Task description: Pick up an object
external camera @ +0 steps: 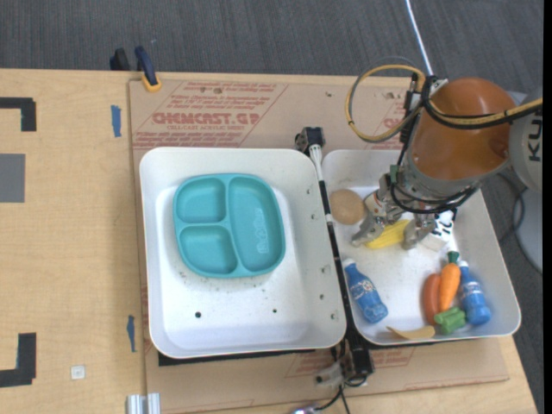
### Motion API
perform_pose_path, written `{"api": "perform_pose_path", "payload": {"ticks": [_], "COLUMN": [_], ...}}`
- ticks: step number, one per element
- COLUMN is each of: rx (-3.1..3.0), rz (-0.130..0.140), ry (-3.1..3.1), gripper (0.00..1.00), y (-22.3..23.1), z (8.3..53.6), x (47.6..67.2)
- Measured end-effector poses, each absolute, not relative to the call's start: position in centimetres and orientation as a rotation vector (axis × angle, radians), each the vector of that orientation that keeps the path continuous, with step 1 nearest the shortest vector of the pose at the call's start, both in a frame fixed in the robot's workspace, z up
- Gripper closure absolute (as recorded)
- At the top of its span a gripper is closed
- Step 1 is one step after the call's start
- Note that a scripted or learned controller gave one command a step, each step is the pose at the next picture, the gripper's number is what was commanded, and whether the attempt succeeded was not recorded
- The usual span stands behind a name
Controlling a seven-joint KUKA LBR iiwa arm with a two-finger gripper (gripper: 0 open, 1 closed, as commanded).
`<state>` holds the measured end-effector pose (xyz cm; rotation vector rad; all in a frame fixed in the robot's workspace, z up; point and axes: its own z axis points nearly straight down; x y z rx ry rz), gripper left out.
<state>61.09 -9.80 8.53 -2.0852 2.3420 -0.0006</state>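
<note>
My gripper [392,232] is down in the right bin [500,257], under the arm's orange band. Its two fingers [367,228] are spread apart and open. A yellow banana-shaped toy [385,236] lies on the bin floor between them; I cannot tell whether they touch it. A tan round object [347,205] sits just left of the gripper. A blue bottle [366,293] lies nearer the front. At the front right are an orange carrot [448,285], a red-orange piece [429,297], a second blue bottle [473,302] and a green piece [448,321].
The left bin [164,257] holds a teal divided plate [229,224]. A ridge [328,231] with a black clamp [309,136] at its far end separates the bins. A small yellowish scrap [405,331] lies by the right bin's front wall.
</note>
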Motion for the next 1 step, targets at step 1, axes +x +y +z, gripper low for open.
{"api": "perform_pose_path", "payload": {"ticks": [1], "rx": [-2.074], "rz": [-0.003], "ry": [2.344], "gripper": [1.00], "y": [-9.71], "z": [9.72], "x": [61.26]}}
